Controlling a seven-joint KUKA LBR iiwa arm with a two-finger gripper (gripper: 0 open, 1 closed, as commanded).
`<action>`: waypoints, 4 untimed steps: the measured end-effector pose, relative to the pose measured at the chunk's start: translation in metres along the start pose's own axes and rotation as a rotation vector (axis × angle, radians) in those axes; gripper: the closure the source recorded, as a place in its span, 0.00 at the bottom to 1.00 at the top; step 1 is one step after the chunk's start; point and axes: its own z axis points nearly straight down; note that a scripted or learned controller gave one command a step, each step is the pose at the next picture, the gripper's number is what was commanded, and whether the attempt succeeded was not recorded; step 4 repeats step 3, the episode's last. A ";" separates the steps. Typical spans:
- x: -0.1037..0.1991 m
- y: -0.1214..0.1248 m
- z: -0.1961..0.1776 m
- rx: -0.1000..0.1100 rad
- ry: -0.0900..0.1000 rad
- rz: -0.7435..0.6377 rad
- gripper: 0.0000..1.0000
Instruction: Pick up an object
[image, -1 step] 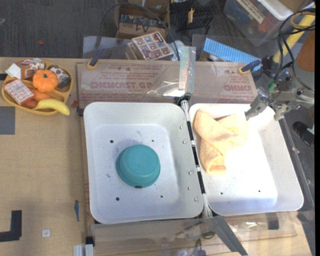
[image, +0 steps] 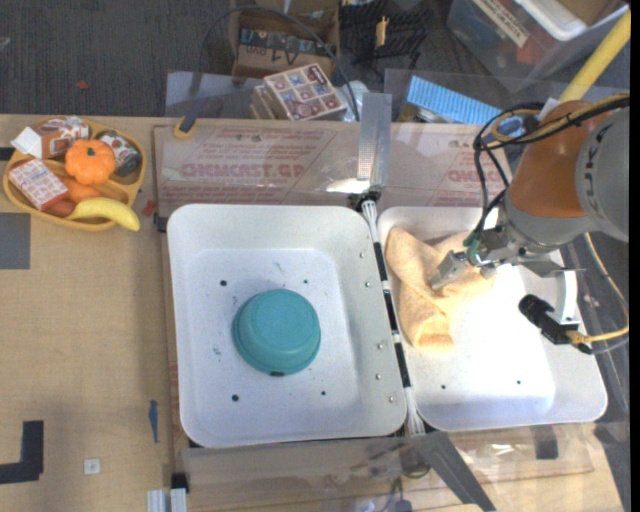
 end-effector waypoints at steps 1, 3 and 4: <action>0.022 0.031 0.020 -0.014 -0.006 -0.005 0.00; 0.059 0.069 -0.072 0.000 -0.001 -0.018 1.00; 0.059 0.069 -0.072 0.000 -0.001 -0.018 1.00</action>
